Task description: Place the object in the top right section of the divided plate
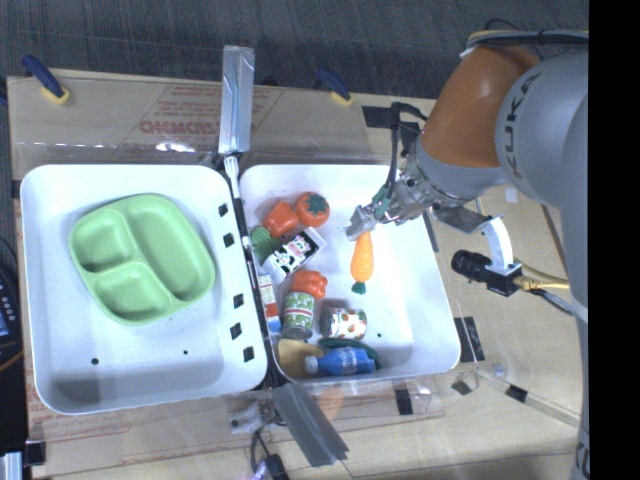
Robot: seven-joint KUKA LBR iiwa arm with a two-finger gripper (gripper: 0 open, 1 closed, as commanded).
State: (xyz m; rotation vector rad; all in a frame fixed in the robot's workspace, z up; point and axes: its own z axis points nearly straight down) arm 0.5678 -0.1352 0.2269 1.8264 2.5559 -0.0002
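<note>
A pale green divided plate (168, 243) lies in the left white bin (60, 368), with two small sections on its left and one larger on its right. In the right bin (425, 298), an orange toy carrot (362, 256) stands lengthwise with its green top pointing toward the near edge. My gripper (368, 220) is directly at the carrot's far end, touching or nearly touching it. Whether it grips the carrot is unclear from this angle.
Left of the carrot are a tomato (313, 206), a red pepper (280, 215), a cow-patterned carton (291, 253), an orange pepper (308, 283), two small cans (298, 314), and a blue bottle (340, 360). A metal bar (236, 98) rises between the bins.
</note>
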